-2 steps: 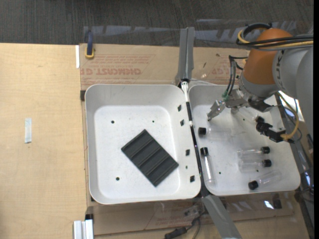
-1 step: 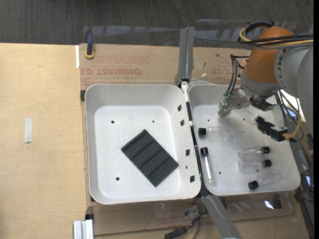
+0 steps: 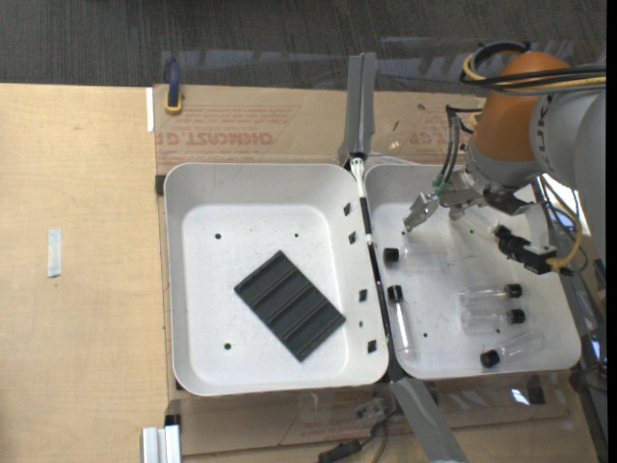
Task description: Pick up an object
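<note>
In the right bin, several clear tubes with black caps lie near its front edge. In the left bin, a dark ribbed block lies near the centre. The gripper hangs over the right bin's far edge, its fingers spread and grasping nothing.

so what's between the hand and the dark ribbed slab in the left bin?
In the camera view, the hand and slab are separated by bare bin floor and the bins' adjoining rims.
</note>
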You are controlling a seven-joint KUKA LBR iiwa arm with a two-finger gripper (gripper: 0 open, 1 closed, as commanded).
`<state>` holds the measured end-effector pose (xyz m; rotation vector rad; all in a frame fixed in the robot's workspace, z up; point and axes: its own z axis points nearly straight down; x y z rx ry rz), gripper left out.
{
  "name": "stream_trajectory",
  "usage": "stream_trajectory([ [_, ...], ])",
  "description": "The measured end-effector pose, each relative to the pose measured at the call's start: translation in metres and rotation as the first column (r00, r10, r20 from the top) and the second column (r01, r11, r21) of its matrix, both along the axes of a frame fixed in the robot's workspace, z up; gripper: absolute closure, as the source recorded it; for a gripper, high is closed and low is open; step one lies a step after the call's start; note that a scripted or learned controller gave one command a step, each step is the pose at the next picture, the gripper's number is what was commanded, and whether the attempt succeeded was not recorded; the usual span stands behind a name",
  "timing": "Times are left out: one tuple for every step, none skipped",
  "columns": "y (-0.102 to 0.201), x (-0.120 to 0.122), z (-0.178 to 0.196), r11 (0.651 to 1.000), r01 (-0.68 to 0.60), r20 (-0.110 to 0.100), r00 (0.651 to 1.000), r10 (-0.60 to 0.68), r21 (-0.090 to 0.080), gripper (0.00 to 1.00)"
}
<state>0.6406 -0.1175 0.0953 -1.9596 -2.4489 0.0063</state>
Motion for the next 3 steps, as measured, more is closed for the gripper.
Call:
stream_trajectory([
  [-0.0017,-0.0005,0.0059,1.0,0.003,-0.004,1.0,-0.003,0.0,1.0],
  [-0.0016,-0.0006,0.0059,1.0,0.003,-0.004,1.0,-0.003,0.0,0.0],
  [-0.0034,-0.0009,0.0122,1.0,0.006,-0.007,1.0,-0.006,0.0,1.0],
])
